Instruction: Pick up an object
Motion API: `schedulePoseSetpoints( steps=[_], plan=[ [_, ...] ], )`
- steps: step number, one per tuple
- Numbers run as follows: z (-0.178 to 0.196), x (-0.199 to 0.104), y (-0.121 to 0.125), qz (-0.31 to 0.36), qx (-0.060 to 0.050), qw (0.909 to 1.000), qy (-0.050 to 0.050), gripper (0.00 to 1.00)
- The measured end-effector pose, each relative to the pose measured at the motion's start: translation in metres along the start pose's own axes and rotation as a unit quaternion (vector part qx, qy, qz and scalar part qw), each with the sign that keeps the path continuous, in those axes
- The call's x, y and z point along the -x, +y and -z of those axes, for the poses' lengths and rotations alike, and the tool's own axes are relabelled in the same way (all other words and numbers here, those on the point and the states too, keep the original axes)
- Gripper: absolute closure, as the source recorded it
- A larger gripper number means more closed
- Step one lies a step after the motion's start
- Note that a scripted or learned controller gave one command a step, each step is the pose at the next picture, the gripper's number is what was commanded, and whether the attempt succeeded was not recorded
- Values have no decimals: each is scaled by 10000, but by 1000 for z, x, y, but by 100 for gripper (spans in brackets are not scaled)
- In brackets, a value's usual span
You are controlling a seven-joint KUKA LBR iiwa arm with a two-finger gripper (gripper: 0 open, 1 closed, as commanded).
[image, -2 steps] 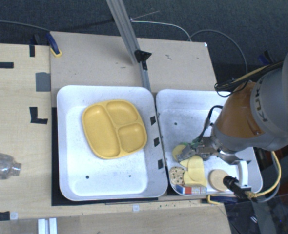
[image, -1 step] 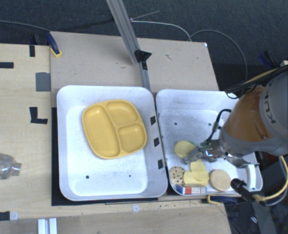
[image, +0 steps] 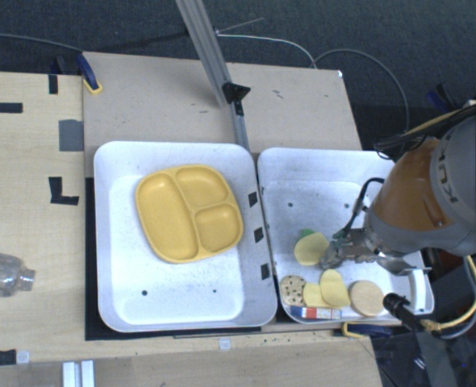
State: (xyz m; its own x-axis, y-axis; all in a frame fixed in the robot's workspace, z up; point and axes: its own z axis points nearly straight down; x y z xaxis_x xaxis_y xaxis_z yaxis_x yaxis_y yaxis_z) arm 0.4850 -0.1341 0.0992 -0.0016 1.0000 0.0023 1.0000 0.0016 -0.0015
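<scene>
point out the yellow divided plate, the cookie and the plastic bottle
yellow divided plate point(image: 189, 213), camera view, on the ridge where its three compartments meet
cookie point(image: 292, 289), camera view, middle of its speckled top
plastic bottle point(image: 0, 273), camera view, on its clear body

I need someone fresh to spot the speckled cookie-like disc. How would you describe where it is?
Start at the right-hand white bin and go to its near left corner. The small round speckled cookie-like disc lies there, left of the pale yellow pieces. It alone carries dark specks; the tan round disc is plain.
</scene>
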Motion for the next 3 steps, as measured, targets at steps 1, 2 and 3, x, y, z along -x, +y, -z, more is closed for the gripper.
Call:
schedulePoseSetpoints(
  steps=[1,2,3],
  plan=[
    [-1,0,0,-2,-2,10000,4,0],
    [-10,-9,9,-6,0,10000,-12,0],
    [93,-120,1,44,29,10000,6,0]
  ],
)
